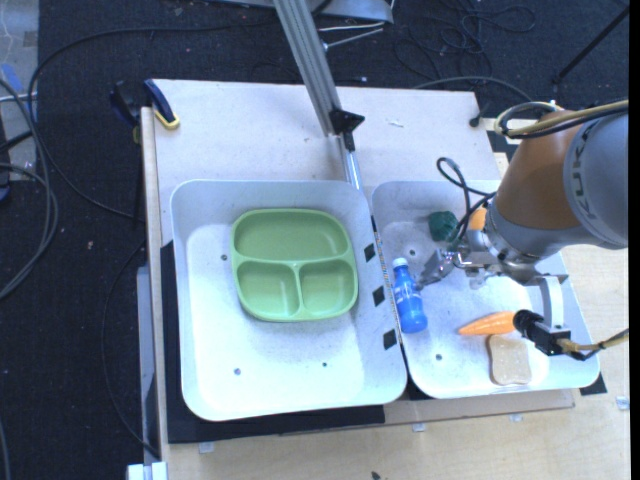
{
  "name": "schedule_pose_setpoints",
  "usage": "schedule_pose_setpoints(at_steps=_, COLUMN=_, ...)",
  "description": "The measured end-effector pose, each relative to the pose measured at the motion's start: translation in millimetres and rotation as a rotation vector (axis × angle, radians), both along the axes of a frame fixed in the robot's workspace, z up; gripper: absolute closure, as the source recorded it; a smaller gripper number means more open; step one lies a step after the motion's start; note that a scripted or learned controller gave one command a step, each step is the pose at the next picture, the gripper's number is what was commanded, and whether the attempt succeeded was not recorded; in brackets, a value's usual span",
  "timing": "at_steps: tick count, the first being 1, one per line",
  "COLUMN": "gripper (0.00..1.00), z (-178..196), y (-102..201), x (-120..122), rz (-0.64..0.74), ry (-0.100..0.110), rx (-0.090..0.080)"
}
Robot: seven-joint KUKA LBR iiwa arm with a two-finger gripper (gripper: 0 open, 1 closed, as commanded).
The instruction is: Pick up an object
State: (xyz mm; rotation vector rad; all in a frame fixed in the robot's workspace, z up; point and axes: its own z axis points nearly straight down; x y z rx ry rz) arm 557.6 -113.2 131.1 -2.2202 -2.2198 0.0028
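Two white bins [200,298] sit on a pale bench [250,128] above cable-strewn dark floor [70,298]; the pincer [440,265] state is unclear.

Bright, even light — soft shadows

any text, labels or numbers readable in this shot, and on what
No text can be read.
Blue bottle in the right bin: its label is too blurred to make out.
Green divided plate, orange carrot, tan bread slice and small green object: no visible markings.
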Motion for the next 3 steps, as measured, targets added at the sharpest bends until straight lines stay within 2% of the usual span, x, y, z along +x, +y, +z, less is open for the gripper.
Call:
schedule_pose_setpoints(at_steps=1, gripper=1.00, z=12.1, y=-0.3, x=0.5, rz=-0.001, ry=-0.003, rx=-0.001)
schedule_pose_setpoints(at_steps=3, gripper=1.00, z=102.6, y=10.3, x=3.8, rz=0.003, ry=-0.006, rx=-0.001)
